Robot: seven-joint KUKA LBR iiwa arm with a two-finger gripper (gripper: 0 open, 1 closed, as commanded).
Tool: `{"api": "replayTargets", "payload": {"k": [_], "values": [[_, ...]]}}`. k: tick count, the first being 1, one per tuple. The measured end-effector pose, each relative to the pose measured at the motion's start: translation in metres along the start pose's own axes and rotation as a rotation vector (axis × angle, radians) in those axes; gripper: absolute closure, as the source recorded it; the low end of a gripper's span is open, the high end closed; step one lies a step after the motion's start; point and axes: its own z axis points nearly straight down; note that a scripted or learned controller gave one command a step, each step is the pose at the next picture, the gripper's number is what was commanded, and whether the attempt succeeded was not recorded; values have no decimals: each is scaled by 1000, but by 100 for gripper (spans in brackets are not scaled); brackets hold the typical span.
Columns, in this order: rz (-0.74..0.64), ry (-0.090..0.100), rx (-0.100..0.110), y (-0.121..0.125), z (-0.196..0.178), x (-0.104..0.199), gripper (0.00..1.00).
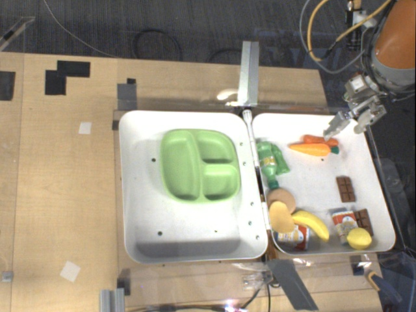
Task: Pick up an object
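Gripper point(346, 121) hangs over far right corner of right bin point(383, 194), just above carrot point(311, 149), nothing between jaws; jaws look released, apart. Carrot lies on bin floor. Same bin: green packet point(270, 158), chocolate bar point(346, 188), banana point(311, 223), lemon point(359, 238). Left bin point(140, 194) carries green divided tray point(198, 164). Both bins on desk point(58, 194).

A pale wooden bench point(58, 194) fills the left and middle, with black square marks point(65, 75) near its far left corner and small pale patches along its left side. Beyond its far edge lies dark ribbed flooring point(162, 12) crossed by thin cables point(156, 41). A grey metal post point(249, 73) stands at the far edge.
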Motion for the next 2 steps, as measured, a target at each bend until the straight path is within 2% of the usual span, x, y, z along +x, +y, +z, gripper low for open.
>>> {"api": "replayTargets", "payload": {"k": [1,2], "values": [[-181,2,1,30,126,2,0],[-288,0,-3,87,134,-72,0]]}}
